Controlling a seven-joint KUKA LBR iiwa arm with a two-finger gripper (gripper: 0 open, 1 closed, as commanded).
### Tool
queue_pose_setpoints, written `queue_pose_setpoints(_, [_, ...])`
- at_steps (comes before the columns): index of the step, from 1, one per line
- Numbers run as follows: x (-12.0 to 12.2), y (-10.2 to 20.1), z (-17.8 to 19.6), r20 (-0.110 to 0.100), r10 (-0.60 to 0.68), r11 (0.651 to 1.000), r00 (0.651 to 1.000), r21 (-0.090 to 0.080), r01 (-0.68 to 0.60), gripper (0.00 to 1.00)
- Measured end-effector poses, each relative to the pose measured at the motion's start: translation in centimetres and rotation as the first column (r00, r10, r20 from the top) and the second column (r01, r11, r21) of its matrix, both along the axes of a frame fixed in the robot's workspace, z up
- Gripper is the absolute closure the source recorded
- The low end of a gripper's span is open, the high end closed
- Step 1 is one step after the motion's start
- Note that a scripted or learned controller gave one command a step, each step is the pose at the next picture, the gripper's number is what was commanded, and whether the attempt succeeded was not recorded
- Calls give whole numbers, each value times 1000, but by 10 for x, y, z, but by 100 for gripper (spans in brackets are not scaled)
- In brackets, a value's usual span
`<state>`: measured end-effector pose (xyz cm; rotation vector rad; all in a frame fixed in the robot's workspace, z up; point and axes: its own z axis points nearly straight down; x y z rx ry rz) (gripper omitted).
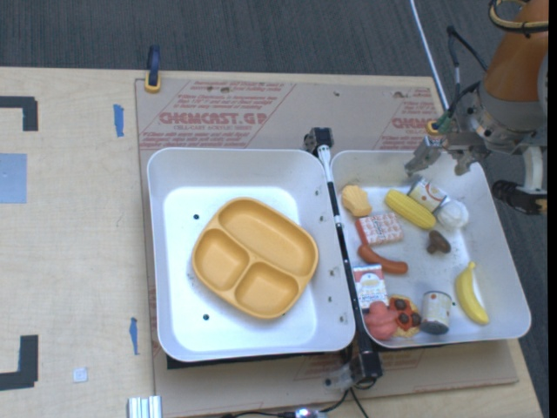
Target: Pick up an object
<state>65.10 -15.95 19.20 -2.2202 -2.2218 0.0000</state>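
Orange-banded arm had its tool [444,151] parked over the far rim of the right bin [509,273], fingers spread apart with nothing between them. The closest pick looked like the corn cob [409,208], just toward the camera and a bit left of the tool, long axis running diagonally. That bin also held a banana [473,293], a hot dog [383,259], a small can [435,311] and other toy food. The left bin [165,259] held 1 yellow divided plate [254,258].

A robotics lab is being shown: taped wooden bench [70,233], clamped protective-film board [261,111] at upper centre, cabled grey-and-orange robot arm [513,68] upper right.
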Motion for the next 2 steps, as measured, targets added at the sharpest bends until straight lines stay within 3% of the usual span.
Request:
queue_pose_setpoints(1, [-16, 45, -104, 2, 1, 1000, 1000, 0, -1, 0])
queue_pose_setpoints(2, [-53, 52, -106, 2, -1, 1000, 1000, -1, 1, 0])
